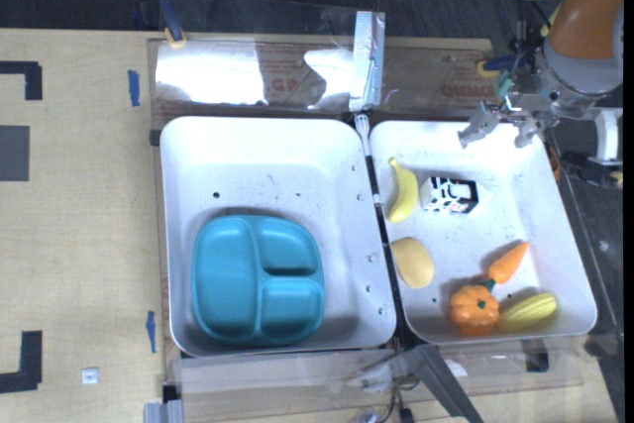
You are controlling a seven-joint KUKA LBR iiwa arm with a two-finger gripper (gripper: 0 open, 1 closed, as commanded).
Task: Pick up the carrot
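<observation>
The carrot is seen lying in the right bin, toward its near right, just beside a small pumpkin. The gripper is held over the far edge, fingers spread and empty. The approach is judged in hand; descent toward the carrot is called for next.

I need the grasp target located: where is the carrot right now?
The carrot lies in the right bin, near its right wall, just above the small pumpkin and the yellow squash.
</observation>
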